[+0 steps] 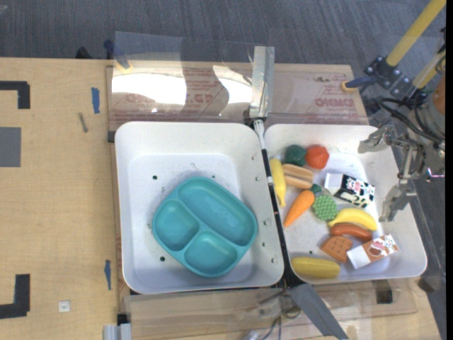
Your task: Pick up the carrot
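Carrot (299,207) lies tilted in right bin (417,250), centre-right of frame, between hot dog (298,175) and green toy (325,207). Hand (398,183) at right edge, open, holding nothing.

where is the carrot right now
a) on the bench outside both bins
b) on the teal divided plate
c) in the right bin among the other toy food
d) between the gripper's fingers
c: the carrot lies in the right bin, apart from the gripper.
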Action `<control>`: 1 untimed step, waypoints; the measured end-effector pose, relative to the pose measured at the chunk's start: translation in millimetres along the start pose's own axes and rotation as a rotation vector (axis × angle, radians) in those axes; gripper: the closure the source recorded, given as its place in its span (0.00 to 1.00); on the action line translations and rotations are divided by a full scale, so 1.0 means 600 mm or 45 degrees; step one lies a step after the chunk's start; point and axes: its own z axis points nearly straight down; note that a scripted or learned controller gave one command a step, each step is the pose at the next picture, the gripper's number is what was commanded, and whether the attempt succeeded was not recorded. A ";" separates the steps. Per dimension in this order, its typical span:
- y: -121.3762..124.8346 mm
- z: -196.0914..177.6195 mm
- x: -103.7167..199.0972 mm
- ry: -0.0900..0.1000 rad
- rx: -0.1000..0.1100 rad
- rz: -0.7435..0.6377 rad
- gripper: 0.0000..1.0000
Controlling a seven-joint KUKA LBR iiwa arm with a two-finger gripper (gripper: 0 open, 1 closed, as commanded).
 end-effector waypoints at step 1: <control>0.104 0.142 0.042 0.008 -0.002 0.290 0.00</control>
